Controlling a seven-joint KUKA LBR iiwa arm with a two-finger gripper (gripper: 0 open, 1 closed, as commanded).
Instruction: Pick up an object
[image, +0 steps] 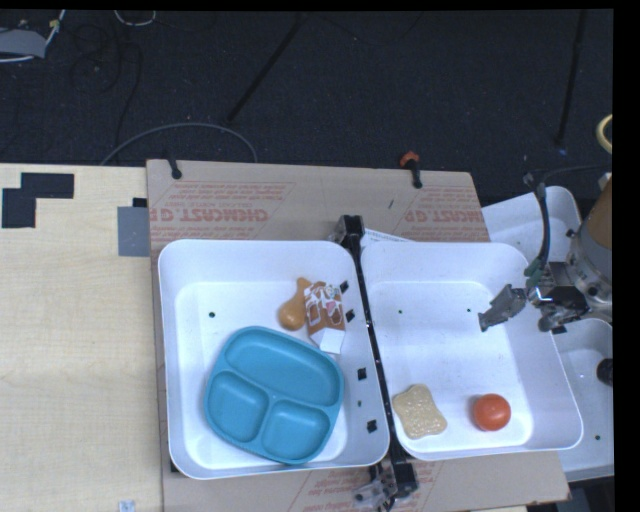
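Camera view: gripper (500, 310) hangs over the right bin (455, 268), fingers' state I cannot tell, holding nothing. Tomato (491, 411) sits at six o'clock from it, near the bin's front wall.

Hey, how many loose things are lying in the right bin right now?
2. A tan biscuit near the front left corner of the right bin, and a red ball to its right. Nothing looks hidden.
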